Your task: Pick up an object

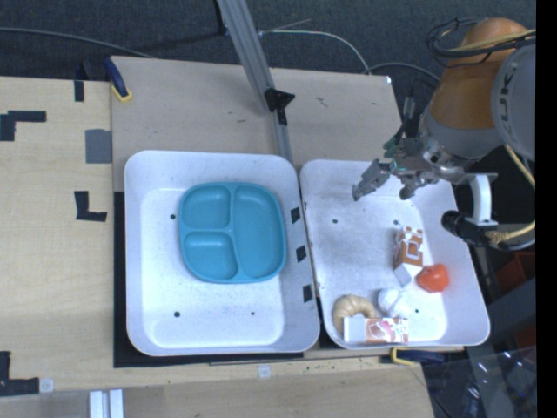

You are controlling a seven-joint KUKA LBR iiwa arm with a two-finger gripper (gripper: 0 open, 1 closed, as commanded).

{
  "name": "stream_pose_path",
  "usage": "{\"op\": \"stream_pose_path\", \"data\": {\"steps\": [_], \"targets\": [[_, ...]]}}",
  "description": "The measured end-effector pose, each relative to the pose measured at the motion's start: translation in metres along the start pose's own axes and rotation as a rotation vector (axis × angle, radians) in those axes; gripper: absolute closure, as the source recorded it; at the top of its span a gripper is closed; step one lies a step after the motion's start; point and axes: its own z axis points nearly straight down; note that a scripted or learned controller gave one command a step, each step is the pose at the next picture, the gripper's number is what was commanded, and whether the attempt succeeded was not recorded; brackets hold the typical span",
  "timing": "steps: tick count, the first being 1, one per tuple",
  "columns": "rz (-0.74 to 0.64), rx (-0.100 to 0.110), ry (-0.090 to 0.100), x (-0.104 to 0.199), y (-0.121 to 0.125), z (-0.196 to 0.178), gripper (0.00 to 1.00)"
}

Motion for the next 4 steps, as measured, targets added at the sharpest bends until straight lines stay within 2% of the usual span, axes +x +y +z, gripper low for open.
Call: {"op": "stream_pose_path", "data": {"steps": [1, 3, 4], "targets": [[0.0, 0.0, 0.0, 0.0, 0.0, 0.0, 0.0], [0.001, 0.007, 0.0, -0.002, 0.0, 0.125, 0.0], [0.001, 0.001, -0.001, -0.001, 0.0, 0.142, 0.0]]}}
